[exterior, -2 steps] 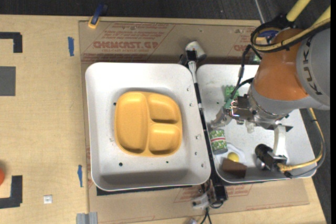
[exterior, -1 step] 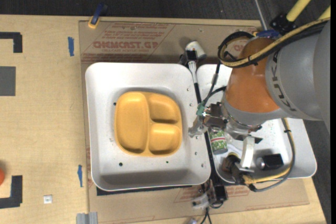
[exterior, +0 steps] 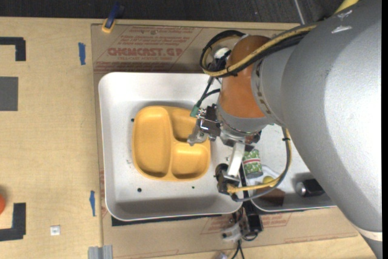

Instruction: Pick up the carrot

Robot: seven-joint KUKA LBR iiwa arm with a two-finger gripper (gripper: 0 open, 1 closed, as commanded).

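- Red print on the cardboard sheet beyond the gripper reads roughly "CHEMCAST GP"; smaller lines above it are too blurred to read.
- The gripper hangs over the rims where the two smooth white bins meet; whether it is open or closed cannot be told.
- Left of it, the left bin holds a glossy yellow divided dish with rounded compartments.
- Just right of it lie a green-and-white patterned packet and a dull orange-brown shape, possibly the carrot.
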